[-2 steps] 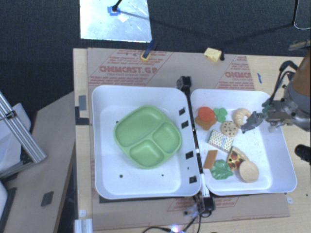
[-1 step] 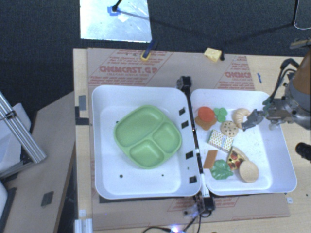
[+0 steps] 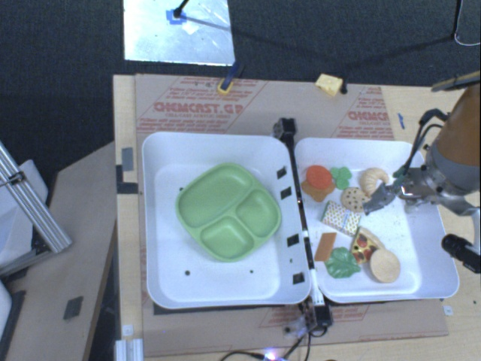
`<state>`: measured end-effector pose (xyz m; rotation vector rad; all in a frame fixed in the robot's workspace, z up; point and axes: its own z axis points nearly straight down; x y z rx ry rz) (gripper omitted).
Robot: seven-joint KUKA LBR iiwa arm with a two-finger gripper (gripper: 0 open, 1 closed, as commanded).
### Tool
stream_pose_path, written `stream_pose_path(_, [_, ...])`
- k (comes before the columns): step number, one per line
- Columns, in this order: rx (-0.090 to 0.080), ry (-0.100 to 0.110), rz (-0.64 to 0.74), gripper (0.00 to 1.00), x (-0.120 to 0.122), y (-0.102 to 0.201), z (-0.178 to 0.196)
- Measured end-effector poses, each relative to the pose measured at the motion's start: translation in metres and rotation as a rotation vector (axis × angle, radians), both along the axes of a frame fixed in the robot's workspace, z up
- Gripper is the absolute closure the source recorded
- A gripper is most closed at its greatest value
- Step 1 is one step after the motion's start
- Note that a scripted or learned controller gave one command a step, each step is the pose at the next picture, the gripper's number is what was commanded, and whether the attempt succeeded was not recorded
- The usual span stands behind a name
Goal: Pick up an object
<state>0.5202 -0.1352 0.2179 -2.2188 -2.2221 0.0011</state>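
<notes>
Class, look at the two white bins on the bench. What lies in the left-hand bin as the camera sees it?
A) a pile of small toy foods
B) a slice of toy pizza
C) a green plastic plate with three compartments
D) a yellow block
C: the green plastic plate with three compartments lies alone in the left shallow white bin, while the small toy foods are gathered in the right shallow white bin.

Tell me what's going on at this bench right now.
A grey robot arm reaches in from the right over the right bin, which holds a jumble of toy food: a pizza slice, a cookie, a croissant and some green pieces. Its gripper hangs low beside the cookie and croissant, with nothing visibly lifted yet. The left bin holds a green divided plate.
</notes>
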Motion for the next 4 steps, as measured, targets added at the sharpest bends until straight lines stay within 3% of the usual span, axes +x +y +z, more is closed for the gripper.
stream_pose_path(3, [-0.002, -0.004, -0.001, 0.00, -0.003, 0.012, -0.134])
stream_pose_path(4, [-0.001, -0.005, -0.001, 1.00, -0.002, 0.013, -0.123])
